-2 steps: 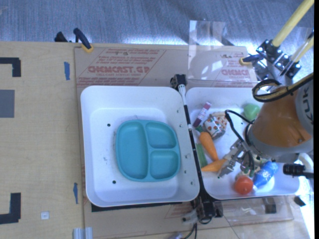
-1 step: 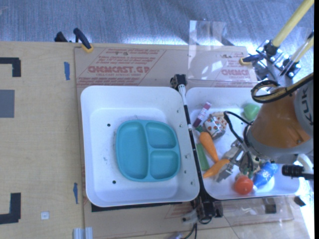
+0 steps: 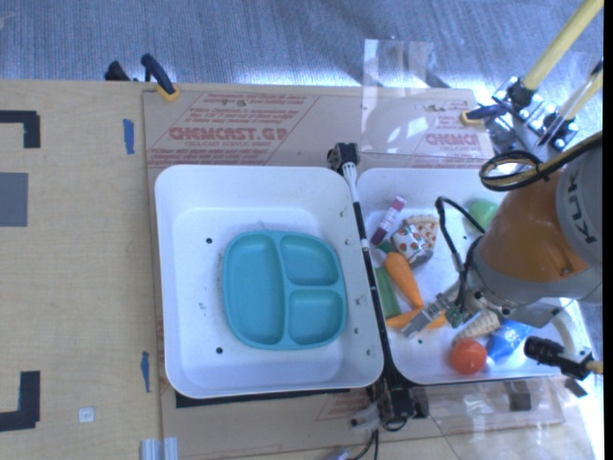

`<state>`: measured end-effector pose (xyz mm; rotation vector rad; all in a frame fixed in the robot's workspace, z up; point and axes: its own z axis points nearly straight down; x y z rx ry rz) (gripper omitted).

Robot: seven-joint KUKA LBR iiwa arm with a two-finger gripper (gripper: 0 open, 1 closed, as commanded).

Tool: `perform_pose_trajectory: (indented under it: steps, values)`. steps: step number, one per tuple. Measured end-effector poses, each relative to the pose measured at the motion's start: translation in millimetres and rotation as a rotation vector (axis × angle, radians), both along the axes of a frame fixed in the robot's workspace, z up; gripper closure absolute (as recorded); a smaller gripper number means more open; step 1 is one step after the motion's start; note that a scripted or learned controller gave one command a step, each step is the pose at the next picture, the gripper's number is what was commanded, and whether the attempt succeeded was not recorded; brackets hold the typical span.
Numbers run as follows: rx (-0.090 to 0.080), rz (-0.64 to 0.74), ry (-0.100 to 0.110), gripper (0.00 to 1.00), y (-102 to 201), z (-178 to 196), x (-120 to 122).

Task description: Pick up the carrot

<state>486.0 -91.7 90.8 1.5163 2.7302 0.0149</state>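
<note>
The carrot lies in the right bin, near that bin's left wall, orange body slanting from upper left to lower right. Its lower end points toward the gripper, which sits low in the bin, just beside and below the carrot's lower end. Whether the gripper is released or clenched I cannot tell; the metal tip is small and partly merged with an orange piece lying under it. Nothing is visibly carried by it.

Directly left of the carrot, a green vegetable lies along the bin wall, touching or nearly touching the carrot. Above the carrot sit a pizza slice toy and a small pink-and-white packet. To the gripper's right lie a cone-shaped item, a red tomato and a blue item. The grey arm with its orange band covers much of the bin's right half.

The left bin holds a teal divided tray.

Judged step: approach and alignment, with the grasp not yet made. The next move calls for centring the gripper over the carrot's mid-body, aligned across its long axis, then descending and closing. Risk: the green vegetable close alongside could be caught or could block one side.
</note>
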Motion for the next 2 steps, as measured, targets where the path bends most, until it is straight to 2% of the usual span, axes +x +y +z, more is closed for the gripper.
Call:
perform_pose_trajectory:
  steps: [1, 2]
  values:
    - [-0.006, -0.001, -0.012, 1.0, -2, 12, 4]
    - [0.005, -0.264, 0.016, 1.0, 78, 95, 20]
